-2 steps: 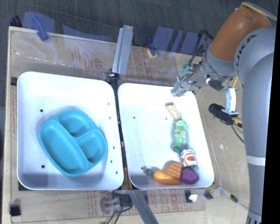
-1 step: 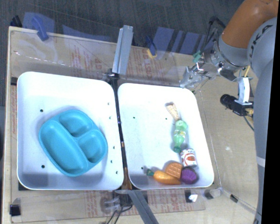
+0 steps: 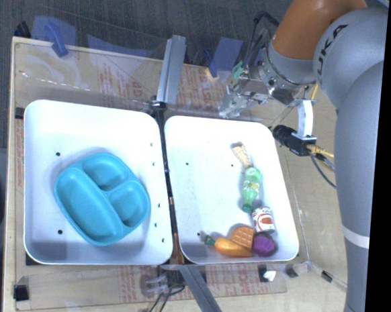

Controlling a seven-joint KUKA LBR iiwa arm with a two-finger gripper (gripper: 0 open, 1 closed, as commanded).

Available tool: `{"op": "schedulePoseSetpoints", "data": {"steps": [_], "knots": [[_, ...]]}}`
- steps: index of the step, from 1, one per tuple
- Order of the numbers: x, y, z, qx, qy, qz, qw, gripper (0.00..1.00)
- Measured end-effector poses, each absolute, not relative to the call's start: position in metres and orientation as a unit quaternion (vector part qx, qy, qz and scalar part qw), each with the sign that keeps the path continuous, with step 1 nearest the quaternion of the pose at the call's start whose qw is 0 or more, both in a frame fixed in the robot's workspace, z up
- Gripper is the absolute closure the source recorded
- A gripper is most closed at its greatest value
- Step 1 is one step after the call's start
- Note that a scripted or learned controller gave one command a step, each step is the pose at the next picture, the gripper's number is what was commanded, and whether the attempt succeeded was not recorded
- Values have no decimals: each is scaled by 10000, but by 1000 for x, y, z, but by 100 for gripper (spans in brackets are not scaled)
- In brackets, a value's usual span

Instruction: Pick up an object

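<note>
Looking down at a slant, camera view: two white bins sit side by side on the surface (image 3: 86,86). Left bin (image 3: 43,126) holds a blue divided tray (image 3: 102,196), lying slightly skewed toward the bin's near half. Right bin (image 3: 202,159) holds a cluster of small items along its right and near edges: a tan stick-like piece (image 3: 241,153) farthest back, a green bottle (image 3: 251,187) just below it, a small red-and-white can (image 3: 264,220), a purple ball-like item (image 3: 264,244), an orange waffle-textured piece (image 3: 242,236) and an orange carrot shape (image 3: 231,247) with a green end. The last four lie touching or nearly so in the near right corner.

Arm enters from the right, orange band uppermost. Claw (image 3: 243,102) hangs above the far rim of the right bin, well apart from the items. Nothing visible between its tips; cannot tell whether it is released or clenched.
</note>
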State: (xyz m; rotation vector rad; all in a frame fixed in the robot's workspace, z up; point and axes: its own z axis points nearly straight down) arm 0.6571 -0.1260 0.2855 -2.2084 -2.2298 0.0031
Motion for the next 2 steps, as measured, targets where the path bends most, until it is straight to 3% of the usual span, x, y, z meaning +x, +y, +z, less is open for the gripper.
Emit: {"op": "schedulePoseSetpoints", "data": {"steps": [1,2], "knots": [[617,-87,292,-7043,-7099,8,10,100],[591,-147,304,-7054,-7088,12,12,100]]}}
